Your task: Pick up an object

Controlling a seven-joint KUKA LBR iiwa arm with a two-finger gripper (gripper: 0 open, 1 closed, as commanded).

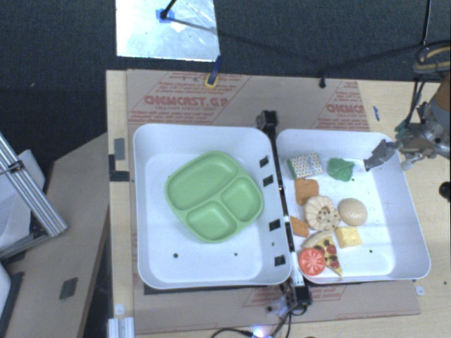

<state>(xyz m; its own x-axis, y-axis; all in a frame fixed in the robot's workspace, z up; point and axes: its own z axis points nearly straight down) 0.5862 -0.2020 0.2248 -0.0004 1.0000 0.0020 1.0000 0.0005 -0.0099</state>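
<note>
With the gripper poised at the right bin's upper right, finger state indiscernible, a descent is best centred on the nearby green leaf-shaped toy, kept apart from the patterned block beside it.

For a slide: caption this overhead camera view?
Tool hovering near green toy leaf in right bin of play food; green divided plate in left bin.

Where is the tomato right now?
The tomato lies in the right bin, at its near left corner, touching the pizza slice and just below the round cookie.
</note>
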